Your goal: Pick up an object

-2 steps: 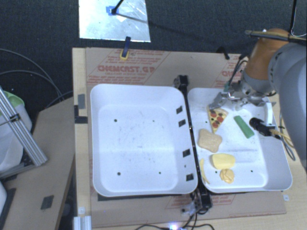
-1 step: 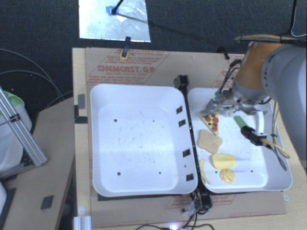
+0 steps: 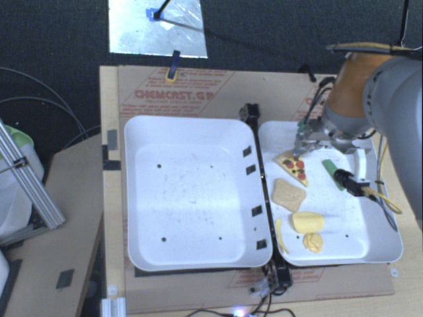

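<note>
My gripper [image 3: 299,148] hangs low over the back left part of the right bin [image 3: 383,246], reaching in from the right. Its tip is right at the upper end of a toy pizza slice [image 3: 294,168] with red dots, and I cannot tell whether it touches it. In front of the pizza lies a tan slice of bread [image 3: 289,195]. Closer to the front are a yellow cylinder [image 3: 308,222], a small yellow lump [image 3: 313,242] and a thin pale yellow strip [image 3: 281,235]. A green piece [image 3: 330,169] lies to the right of the pizza.
The left bin [image 3: 192,193] stands beside the right one, with a black divider with clips [image 3: 259,177] between them. The bins rest on a cardboard sheet [image 3: 185,91]. A shiny metal plate [image 3: 157,18] lies behind the bench.
</note>
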